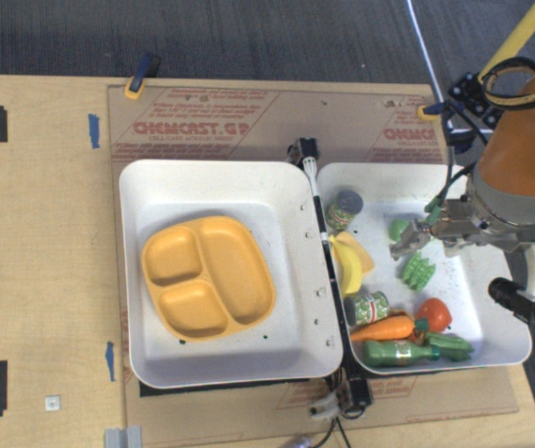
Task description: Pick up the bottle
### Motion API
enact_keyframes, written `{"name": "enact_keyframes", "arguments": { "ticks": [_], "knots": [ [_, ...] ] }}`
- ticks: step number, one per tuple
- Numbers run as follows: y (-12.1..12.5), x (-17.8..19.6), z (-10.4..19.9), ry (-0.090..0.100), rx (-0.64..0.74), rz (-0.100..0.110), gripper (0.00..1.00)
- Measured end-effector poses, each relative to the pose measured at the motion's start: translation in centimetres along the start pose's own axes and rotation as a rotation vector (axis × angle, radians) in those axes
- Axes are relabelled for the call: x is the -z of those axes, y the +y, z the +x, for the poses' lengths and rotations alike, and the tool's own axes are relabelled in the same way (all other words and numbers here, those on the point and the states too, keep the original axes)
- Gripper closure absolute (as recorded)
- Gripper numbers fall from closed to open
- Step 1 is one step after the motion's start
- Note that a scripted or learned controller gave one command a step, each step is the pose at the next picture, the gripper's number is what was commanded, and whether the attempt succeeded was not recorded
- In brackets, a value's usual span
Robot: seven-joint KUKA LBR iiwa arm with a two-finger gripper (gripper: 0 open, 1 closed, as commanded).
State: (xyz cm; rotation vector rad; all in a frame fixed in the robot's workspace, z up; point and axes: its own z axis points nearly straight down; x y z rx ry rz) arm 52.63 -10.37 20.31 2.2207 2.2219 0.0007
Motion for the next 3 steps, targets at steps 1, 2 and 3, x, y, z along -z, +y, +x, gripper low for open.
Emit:
{"name": "enact_keyframes", "arguments": {
  "ticks": [1,2,3],
  "knots": [
    [3.6,-10.8,-1.9,0.001,0.150,0.002,0.00],
    [3.7,-9.8,-1.9,0.000,0.150,-0.002,1.00],
    [-1.7,-1.9,-0.3,0.000,-0.150,0.000,1.00]
  ]
}}
